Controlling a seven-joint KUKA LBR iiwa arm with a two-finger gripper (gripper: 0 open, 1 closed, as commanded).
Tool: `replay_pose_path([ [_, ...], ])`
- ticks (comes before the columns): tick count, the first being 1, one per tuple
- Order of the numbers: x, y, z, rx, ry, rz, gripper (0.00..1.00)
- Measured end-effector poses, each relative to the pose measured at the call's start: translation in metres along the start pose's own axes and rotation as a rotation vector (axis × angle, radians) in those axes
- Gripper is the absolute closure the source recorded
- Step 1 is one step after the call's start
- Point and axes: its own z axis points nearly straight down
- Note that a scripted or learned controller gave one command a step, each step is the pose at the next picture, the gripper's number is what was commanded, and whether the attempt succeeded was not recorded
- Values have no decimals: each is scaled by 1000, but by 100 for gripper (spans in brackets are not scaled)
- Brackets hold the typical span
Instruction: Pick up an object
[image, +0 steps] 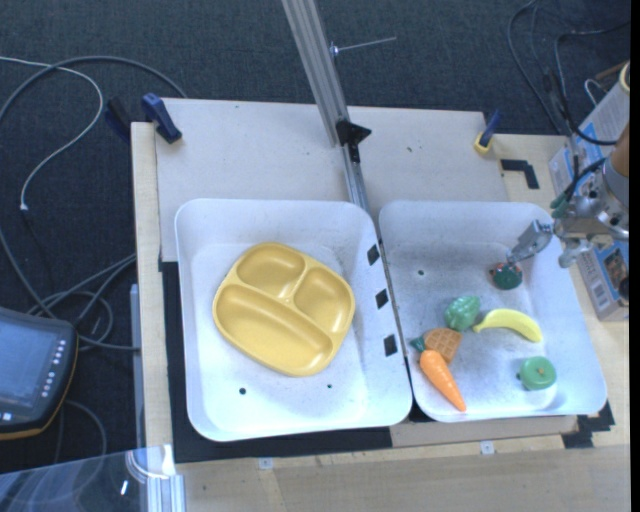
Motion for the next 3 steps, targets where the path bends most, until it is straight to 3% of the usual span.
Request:
replay_pose_path([
  [2,-2,-1,86,1,1,-1,0],
  [3,-2,1,72,-7,-1,-2,100],
])
